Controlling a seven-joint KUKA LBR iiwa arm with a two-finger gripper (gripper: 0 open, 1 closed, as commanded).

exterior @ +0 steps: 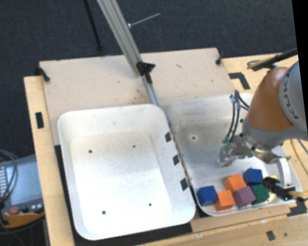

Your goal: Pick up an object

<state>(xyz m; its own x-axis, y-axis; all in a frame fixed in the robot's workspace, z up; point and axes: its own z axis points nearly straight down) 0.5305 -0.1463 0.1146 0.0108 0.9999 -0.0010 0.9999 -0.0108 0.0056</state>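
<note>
Wooden bench (125, 73) on dark carpet (20, 30).

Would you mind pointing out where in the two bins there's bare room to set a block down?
The left bin is bare floor wall to wall. In the right bin, the far half is bare. The near corner is crowded: blocks cluster there, with the gripper just above them.

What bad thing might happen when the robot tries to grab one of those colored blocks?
1. The blocks are packed tight in the near corner of the right bin, so the gripper may push them around rather than close on one.
2. They sit against the bin's wall, which might block the gripper as it comes down.
3. The gripper hovers above bare bin floor beside the pile, so it may grab nothing.
</note>
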